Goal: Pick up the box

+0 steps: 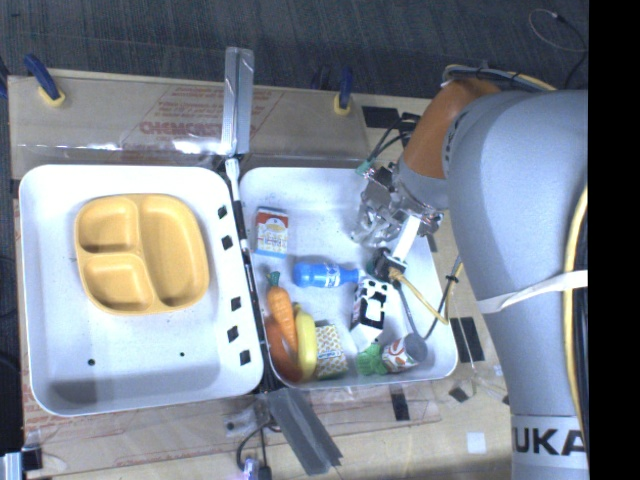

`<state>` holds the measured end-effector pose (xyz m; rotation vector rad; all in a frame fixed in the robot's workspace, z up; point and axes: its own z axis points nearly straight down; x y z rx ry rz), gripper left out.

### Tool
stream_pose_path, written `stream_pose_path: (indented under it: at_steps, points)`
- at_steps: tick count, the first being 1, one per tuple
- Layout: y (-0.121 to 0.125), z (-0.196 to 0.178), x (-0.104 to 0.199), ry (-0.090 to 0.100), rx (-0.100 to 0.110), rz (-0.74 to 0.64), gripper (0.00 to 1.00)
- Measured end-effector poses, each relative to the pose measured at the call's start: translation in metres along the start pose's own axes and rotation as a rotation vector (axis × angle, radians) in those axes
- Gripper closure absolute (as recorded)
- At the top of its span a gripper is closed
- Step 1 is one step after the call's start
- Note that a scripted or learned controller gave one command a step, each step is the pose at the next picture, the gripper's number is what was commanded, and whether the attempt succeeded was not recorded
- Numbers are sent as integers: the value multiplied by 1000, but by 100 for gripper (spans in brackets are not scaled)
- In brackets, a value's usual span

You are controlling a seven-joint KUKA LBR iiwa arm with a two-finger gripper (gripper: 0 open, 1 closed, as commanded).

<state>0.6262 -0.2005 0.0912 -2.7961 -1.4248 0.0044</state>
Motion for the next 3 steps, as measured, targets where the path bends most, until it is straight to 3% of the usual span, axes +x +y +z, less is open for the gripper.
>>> stream_pose_path:
  at_steps: [1, 2, 3]
  points:
    - [0, -10, 1, 0, 3, -7, 100]
    - [-105, -2, -4, -1, 2, 229, 100]
    - [-116, -149, 41, 0, -2, -3, 100]
